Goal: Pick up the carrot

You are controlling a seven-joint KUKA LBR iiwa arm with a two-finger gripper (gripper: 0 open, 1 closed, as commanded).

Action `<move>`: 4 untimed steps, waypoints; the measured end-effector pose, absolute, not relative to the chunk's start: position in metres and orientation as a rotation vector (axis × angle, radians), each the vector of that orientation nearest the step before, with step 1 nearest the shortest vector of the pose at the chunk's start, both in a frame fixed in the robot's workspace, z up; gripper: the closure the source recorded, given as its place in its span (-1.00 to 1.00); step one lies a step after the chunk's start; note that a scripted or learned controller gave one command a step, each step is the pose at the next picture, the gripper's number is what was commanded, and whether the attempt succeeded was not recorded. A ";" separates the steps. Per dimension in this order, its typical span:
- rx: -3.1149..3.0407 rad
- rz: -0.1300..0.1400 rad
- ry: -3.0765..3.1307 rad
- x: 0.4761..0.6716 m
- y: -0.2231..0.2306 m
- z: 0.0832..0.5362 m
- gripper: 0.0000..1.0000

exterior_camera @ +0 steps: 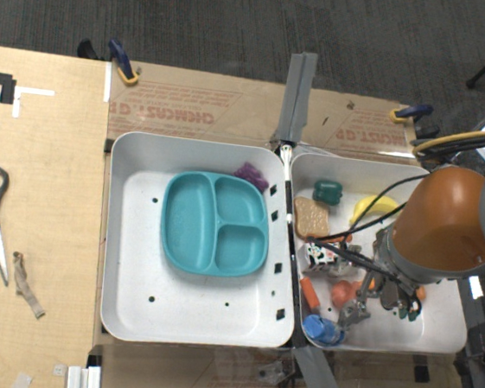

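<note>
The carrot [309, 292] is a small orange stick lying near the left wall of the right bin [435, 337], towards the front. My gripper [353, 312] hangs low over the front of that bin, a short way to the right of the carrot and apart from it. A round orange-red piece [342, 291] lies between the carrot and the gripper. The arm's orange band [443, 225] covers much of the bin's right side.
The right bin also holds a slice of toast [311, 218], a green piece [328, 192], a yellow banana [370, 208], a black-and-white toy [318, 257] and a blue piece [321, 330]. In the left bin [127, 289] lie a teal divided plate [216, 224] and a purple piece [252, 175].
</note>
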State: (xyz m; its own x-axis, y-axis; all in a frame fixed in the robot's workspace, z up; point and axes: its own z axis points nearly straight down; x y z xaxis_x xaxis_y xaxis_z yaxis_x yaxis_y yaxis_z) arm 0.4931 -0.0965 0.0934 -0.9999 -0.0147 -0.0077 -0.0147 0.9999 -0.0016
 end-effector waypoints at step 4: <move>0.244 0.001 3.128 0.519 -0.094 0.093 -1.00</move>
State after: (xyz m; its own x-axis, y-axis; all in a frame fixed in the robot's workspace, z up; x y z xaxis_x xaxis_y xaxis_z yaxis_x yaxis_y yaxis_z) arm 0.5189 -0.0944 0.0929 -0.9878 0.1554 -0.0043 0.1554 0.9879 0.0008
